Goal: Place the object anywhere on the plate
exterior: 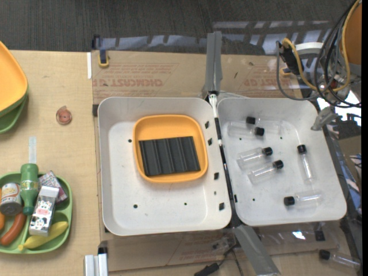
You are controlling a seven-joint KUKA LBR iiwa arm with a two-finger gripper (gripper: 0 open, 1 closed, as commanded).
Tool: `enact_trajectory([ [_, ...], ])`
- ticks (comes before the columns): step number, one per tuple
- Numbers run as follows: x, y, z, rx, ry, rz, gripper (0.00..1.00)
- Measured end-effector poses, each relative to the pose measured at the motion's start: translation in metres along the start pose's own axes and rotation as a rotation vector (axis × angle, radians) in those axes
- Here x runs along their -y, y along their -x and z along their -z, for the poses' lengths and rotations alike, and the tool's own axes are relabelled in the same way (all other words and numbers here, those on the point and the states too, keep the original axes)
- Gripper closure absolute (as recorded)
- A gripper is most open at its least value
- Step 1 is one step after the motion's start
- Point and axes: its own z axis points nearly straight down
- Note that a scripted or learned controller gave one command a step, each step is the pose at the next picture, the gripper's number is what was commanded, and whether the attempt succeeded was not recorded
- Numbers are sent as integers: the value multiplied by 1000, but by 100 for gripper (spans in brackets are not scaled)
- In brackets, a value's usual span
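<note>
At the table's right edge, jaws unseen, state unknowable; next: pick a vial for the plate.

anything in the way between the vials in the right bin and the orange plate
Only the two bins' adjoining raised rims lie between the vials and the orange plate. The plate itself already carries a dark ribbed block over most of its middle.

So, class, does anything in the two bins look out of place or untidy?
The clear vials with black caps lie scattered at different angles across the right bin. The dark ridged slab sits squarely on the orange plate.
</note>
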Motion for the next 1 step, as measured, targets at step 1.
enact_trajectory([
  [1,-1,0,10,0,0,69,0],
])
